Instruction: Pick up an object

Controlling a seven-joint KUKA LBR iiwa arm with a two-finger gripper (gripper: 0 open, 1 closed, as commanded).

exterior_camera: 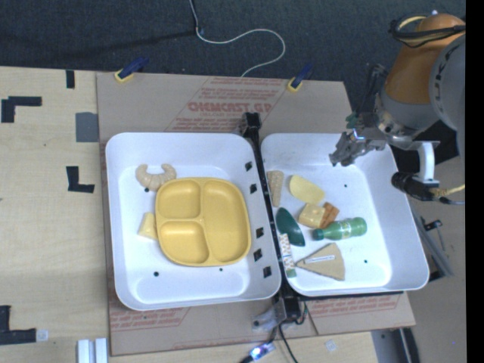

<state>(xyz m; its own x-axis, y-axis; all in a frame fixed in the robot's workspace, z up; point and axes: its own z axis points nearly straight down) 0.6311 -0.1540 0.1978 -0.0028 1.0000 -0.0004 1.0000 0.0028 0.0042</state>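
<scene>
While hovering over the right bin [393, 203], tool [342, 155] is gripping nothing visible, opening unclear; green bottle [342, 229] is lying below.

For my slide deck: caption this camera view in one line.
KUKA arm's gripper hovers over the right bin above scattered toy foods, while a yellow divided plate sits in the left bin.

cardboard sheet [219, 106], white cable [240, 38], blue clamps [131, 69]
</scene>
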